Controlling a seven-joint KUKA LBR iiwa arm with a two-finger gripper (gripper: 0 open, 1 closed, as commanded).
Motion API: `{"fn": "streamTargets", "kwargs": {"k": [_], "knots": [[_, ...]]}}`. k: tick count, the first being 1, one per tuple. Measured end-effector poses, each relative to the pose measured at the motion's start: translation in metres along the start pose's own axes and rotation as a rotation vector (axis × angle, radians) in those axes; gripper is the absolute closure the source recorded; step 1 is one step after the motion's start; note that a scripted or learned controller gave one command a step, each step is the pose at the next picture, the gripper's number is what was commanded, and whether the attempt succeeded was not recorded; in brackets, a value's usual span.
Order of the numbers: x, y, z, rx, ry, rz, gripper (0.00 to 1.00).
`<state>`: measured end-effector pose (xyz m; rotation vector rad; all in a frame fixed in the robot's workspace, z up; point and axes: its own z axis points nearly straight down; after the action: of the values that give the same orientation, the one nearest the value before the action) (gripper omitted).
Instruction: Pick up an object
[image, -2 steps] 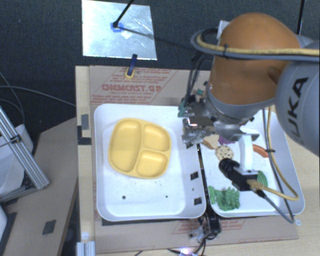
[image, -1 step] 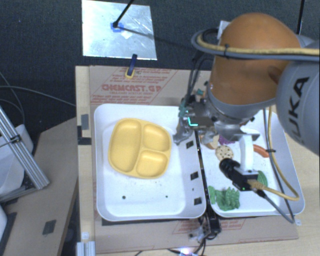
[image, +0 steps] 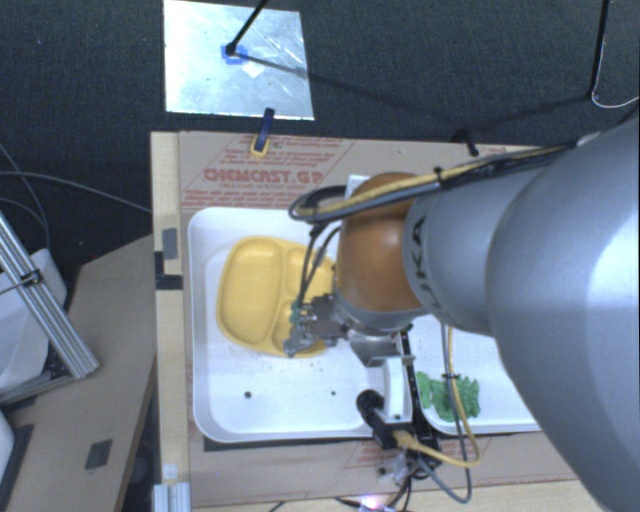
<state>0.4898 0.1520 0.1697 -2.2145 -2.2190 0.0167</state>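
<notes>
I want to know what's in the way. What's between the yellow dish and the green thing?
In the camera view, the arm's gripper and wrist stand between the yellow dish and the green thing.

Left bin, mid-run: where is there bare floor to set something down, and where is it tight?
In the left bin, the free patch is the white floor along the near rim, below the yellow dish, plus a narrow strip along the left wall. It is crowded at the dish's right edge, where the gripper sits. The right bin shows a green object beside the arm.
</notes>
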Motion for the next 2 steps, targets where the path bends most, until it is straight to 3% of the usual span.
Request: {"fn": "streamTargets", "kwargs": {"k": [1,2], "knots": [[-0.041,-0.002,0.088,-0.012,0.006,0.003,0.00],[-0.099,0.029,0.042,-0.025,-0.009,0.008,0.00]]}}
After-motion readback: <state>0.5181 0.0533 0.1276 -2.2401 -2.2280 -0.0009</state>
